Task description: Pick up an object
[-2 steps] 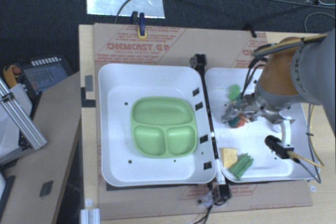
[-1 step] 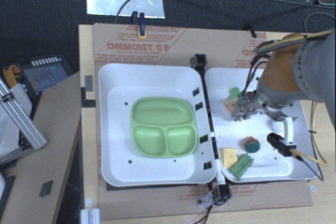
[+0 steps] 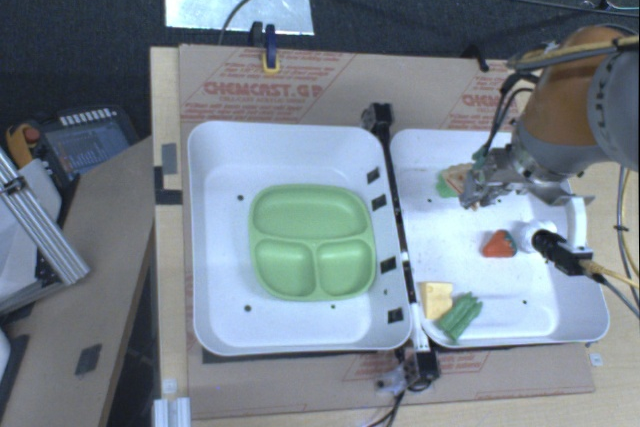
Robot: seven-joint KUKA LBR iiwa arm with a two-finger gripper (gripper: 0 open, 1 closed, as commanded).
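Nearest the camera, well below the pincer (image 3: pixel 478 187): a green bean-like toy (image 3: pixel 459 316) and a yellow block (image 3: pixel 436 298), touching or almost touching, in the near corner of the right bin (image 3: pixel 590 315). Closer to the pincer, below and a bit right: a small red toy (image 3: pixel 499 243), like a strawberry. Right at the pincer's tip, just to its left: a flat tan and green piece (image 3: pixel 452 181), maybe a toy sandwich, partly hidden. Far off to the left, in the left bin (image 3: pixel 215 215): a green plate (image 3: pixel 307 241) with three sections.

Pincer low over the right bin, down by the tan piece. Too dark and small to see; cannot tell if spread or pressed together. Nothing seen pinched.

Probably the thing to pick: the tan piece, since closest.

Could go wrong: flat thing, hard to get under, might slide away toward the bin wall. Could also pinch only an edge and drop it on the way up. Could close on nothing.
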